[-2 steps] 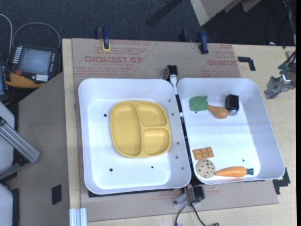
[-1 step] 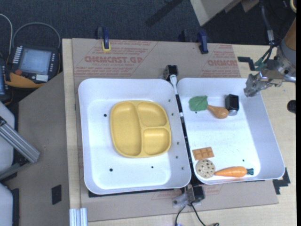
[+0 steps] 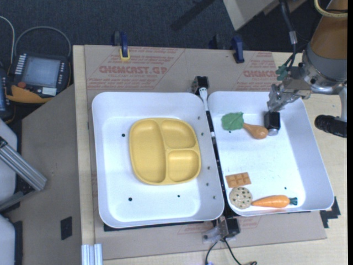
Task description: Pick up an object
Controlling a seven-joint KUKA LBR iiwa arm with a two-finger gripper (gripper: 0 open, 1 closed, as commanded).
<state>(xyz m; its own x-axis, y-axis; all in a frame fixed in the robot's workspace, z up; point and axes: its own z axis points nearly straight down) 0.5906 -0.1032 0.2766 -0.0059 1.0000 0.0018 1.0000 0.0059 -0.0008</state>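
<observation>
**Two white bins, with the pincer over the right one**

Two shallow white bins sit side by side on your desk. Take the brown drumstick as your landmark: it lies in the right bin, in the half farther from the camera.

- Just left of the drumstick, close to its thin end or touching it, lies a green leaf.
- Nearer the camera than the drumstick, and a little left of it, a small tan cracker lies flat by the bin's inner wall.
- Straight below the cracker, just beside it, is a round speckled cookie.
- An orange carrot lies on its side just right of the cookie, green tip pointing away from it, well apart from the drumstick.
- Far left of the drumstick, the left bin holds a yellow divided plate with three sections.

Your pincer hangs just up and right of the drumstick, over the far part of the right bin. The grey and orange arm rises behind it to the upper right. You cannot tell from this view whether the pincer is apart or together, and nothing is seen clamped in it. All five small things lie on the bin floor.
</observation>
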